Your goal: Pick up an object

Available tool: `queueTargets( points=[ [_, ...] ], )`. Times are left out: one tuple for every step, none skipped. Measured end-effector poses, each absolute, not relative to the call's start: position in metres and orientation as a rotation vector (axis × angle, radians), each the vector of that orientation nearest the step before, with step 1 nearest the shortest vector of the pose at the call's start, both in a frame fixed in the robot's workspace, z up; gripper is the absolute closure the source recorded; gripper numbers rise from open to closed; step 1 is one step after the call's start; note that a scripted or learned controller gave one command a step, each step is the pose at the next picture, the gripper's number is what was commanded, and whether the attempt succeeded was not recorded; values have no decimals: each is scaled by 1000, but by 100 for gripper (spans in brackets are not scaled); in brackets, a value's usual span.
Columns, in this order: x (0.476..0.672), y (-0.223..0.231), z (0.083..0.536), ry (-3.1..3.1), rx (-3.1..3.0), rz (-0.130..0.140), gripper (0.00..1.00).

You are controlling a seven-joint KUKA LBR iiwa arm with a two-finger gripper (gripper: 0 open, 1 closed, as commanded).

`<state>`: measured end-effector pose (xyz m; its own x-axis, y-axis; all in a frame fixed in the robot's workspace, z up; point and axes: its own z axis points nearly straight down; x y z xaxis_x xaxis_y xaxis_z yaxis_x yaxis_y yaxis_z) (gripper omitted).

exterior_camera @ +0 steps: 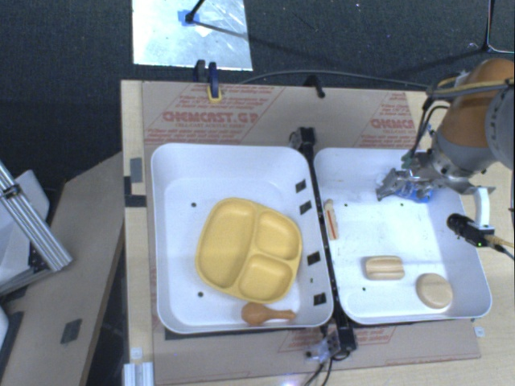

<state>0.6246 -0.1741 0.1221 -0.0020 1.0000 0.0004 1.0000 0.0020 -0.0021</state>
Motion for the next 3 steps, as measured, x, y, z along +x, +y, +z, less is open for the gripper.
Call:
queueTargets(
  points=[
    [625, -174, 83, -2224, -2219, 0, 0],
    [627, -174, 96, -2228, -2221, -3, 100],
    [632, -171, 160, -2232, -2220, -7, 100]
  ],
)
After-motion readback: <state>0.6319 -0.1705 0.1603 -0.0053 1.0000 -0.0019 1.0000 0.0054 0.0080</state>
